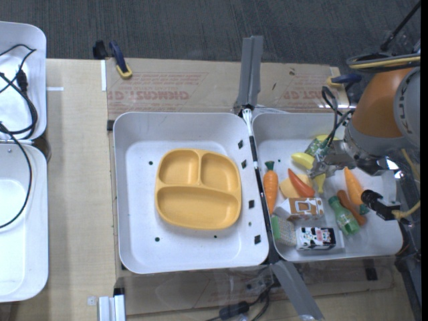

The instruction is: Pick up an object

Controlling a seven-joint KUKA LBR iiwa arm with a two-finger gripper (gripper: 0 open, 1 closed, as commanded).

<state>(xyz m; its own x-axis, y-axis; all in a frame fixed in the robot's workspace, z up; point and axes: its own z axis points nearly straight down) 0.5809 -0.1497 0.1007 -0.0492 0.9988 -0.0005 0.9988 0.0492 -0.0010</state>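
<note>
Nearest me, a small black-and-white carton (315,239) lies in the right bin (388,245); the claw (323,162) hovers over toy vegetables, its grip I cannot tell.

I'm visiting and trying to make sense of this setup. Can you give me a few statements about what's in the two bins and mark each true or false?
1. A yellow divided plate lies in the left bin. True.
2. The plate holds a carrot. False: its compartments hold nothing; the carrot lies in the right bin.
3. The toy food is piled in the right bin. True.
4. The arm's gripper hangs over the left bin. False: it is over the right bin, among the toys.
</note>
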